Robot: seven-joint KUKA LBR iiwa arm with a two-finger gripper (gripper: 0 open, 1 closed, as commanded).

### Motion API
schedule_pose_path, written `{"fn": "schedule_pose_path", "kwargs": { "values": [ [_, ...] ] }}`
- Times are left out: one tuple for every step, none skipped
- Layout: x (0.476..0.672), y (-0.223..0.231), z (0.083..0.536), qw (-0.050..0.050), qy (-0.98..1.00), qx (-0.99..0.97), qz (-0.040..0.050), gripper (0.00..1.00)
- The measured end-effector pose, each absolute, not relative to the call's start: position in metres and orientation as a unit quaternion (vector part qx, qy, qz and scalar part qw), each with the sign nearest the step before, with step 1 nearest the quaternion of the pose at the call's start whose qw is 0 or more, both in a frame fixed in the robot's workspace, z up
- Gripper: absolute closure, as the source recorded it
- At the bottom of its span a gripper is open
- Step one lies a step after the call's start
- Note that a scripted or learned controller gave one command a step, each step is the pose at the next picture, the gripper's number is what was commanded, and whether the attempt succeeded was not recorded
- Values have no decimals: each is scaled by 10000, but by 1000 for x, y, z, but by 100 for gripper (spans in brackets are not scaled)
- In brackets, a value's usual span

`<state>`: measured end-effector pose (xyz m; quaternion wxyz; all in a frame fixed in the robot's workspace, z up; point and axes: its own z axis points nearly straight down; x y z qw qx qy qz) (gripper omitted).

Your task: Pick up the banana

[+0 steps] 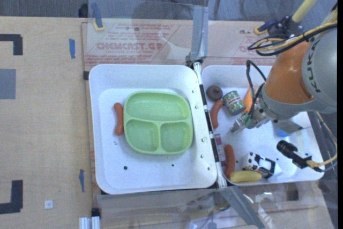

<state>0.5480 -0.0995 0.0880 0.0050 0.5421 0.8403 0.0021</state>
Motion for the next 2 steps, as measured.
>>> {"fn": "schedule_pose_path", "kwargs": {
  "values": [
    [501, -142, 87, 27, 7510, 6603, 6, 100],
    [524, -199, 87, -47, 6828, 7306, 43, 100]
  ]
}}
